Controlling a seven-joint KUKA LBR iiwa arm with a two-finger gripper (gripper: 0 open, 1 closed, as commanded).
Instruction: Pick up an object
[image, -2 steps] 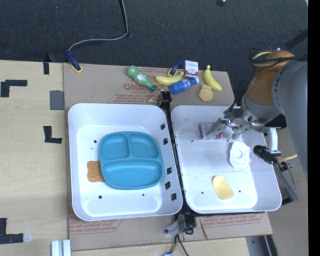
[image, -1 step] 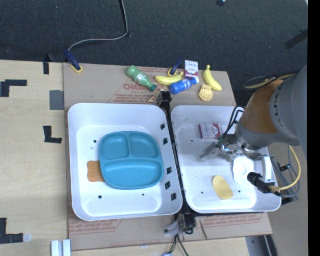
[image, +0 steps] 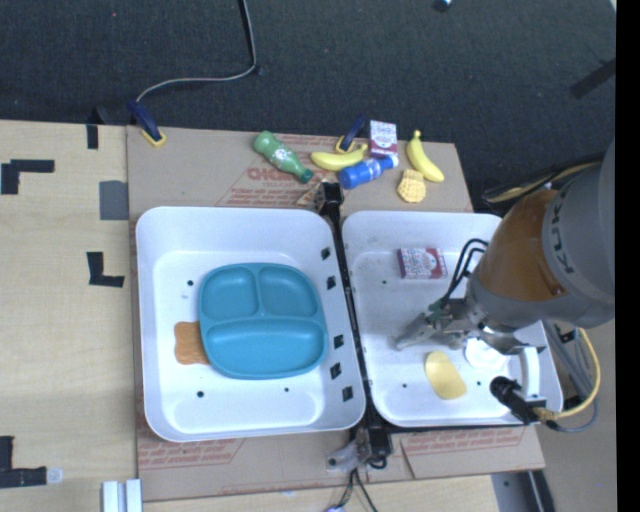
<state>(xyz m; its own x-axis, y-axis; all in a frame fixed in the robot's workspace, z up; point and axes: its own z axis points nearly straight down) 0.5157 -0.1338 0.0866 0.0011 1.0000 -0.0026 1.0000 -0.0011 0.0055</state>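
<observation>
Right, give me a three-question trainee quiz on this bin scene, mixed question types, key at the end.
1. True or false: the blue tray lies in the left bin.
2. Which item lies nearest the gripper in the right bin? A. yellow piece B. red packet C. green bottle
3. Fill in: the two bananas lie on the ____ beyond the bins.

Key: 1 true; 2 A; 3 cardboard.

Yellow chip (image: 445, 375) flat, right bin (image: 385, 400) front.
</observation>
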